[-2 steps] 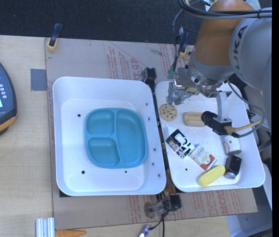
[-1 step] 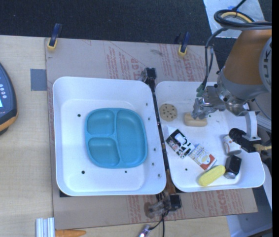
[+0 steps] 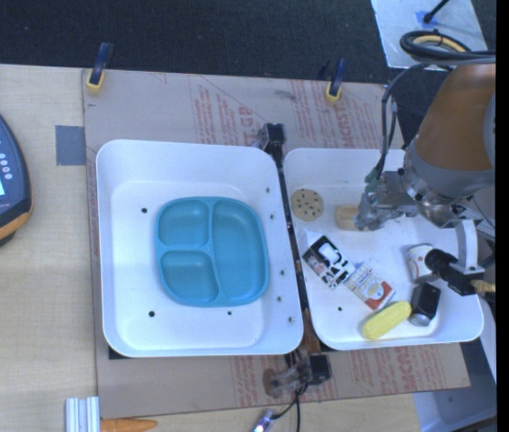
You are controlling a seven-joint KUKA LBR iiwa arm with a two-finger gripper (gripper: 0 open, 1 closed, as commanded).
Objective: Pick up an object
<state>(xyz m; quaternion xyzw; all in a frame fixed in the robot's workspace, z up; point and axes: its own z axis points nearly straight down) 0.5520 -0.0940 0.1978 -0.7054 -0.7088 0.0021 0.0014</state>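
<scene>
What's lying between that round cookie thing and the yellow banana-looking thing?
In the camera view, a black-and-white packet and a small red-and-white packet lie between the cookie and the banana.

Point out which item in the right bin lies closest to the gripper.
The small tan block, right by the gripper at the bin's upper middle. The round cookie lies farther left; the yellow banana lies near the bin's bottom edge.

The grey arm with its orange band reaches in from three o'clock, wrist bent downward, the gripper pointing toward nine o'clock.
</scene>
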